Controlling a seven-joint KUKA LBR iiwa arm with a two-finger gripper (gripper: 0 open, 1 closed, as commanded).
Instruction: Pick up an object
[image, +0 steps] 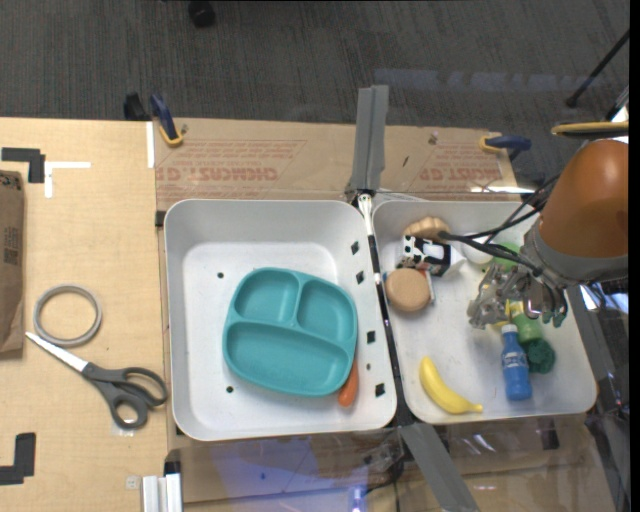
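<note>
Grey and orange, the arm reaches in from the right and bends down over the right bin. Its gripper hangs low in that bin, just left of and above the blue bottle; nothing shows between its fingers, and how far they are spread cannot be told. A green object lies beside the bottle. The yellow banana lies near the front. A teal divided plate sits in the left bin.
</note>
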